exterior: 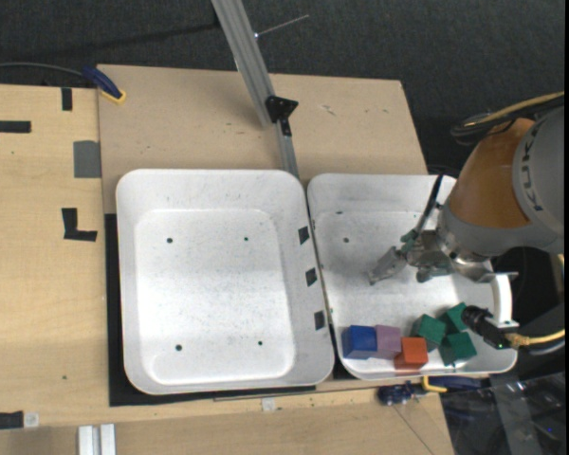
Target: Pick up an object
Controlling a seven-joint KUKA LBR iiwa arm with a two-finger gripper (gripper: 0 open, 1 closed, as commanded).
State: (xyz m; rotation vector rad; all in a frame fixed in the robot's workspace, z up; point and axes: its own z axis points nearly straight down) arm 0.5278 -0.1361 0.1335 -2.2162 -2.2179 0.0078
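My gripper (401, 265) hangs over the middle of the right bin (360, 190), with the grey arm and its orange band coming in from the right. Its fingers (381, 270) are spread apart, so it is open, and nothing is between them. Along the bin's near edge, apart from the gripper, lie several small blocks. They are a blue block (360, 340), a pale purple block (388, 338), an orange block (413, 352) and green blocks (430, 329) (458, 347).
The left bin (209, 273) stands beside the right one, and their rims meet at a ridge with black clips (310, 276). A slanted metal rail (251, 55) crosses the bench behind the bins. A yellow cable (541, 337) runs at the right.
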